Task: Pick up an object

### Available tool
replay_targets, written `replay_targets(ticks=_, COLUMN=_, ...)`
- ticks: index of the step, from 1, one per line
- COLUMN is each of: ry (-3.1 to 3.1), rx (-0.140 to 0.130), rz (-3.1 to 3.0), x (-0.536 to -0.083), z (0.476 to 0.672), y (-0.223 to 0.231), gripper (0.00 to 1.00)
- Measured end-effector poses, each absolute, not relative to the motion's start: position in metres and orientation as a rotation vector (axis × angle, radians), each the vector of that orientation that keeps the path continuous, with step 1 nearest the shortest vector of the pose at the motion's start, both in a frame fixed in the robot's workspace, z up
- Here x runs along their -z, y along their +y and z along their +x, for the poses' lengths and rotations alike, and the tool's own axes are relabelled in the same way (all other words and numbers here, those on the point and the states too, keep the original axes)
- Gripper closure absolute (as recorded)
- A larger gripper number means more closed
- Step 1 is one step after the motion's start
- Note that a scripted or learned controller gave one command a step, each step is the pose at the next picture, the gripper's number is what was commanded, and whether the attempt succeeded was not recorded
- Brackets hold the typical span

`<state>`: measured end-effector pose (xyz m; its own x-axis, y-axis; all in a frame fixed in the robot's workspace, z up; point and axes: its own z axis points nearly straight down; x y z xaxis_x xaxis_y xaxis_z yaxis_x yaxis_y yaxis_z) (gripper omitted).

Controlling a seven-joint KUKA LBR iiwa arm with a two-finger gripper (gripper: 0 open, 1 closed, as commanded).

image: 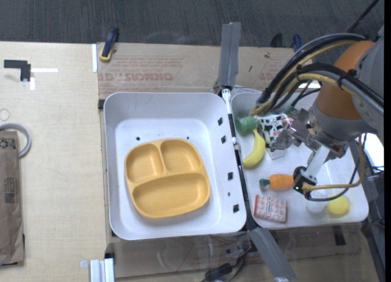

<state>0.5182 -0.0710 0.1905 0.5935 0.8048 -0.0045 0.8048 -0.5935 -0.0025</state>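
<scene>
Gripper point(278, 134) is seen low in the right bin point(360, 213), just beside the banana point(255, 150); its opening cannot be told, and nothing is seen held. Banana could be shoved against the bin wall rather than grasped.

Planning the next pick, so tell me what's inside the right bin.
A banana, a green item, a carrot, a red packet and a yellow fruit. The arm covers much of the bin's right side; what lies beneath is hidden.
</scene>
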Motion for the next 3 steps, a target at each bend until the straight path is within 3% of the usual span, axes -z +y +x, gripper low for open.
replay_targets(ticks=1, ry=-1.518, rx=-0.009, rz=-2.748, x=-0.094, z=0.476, y=-0.094, gripper=0.0)
replay_targets(ticks=2, ry=-1.509, rx=-0.007, rz=-2.755, x=-0.191, z=0.513, y=-0.071, gripper=0.0)
replay_targets(ticks=3, ry=-1.438, rx=-0.008, rz=-2.793, x=-0.208, z=0.496, y=-0.086, gripper=0.0)
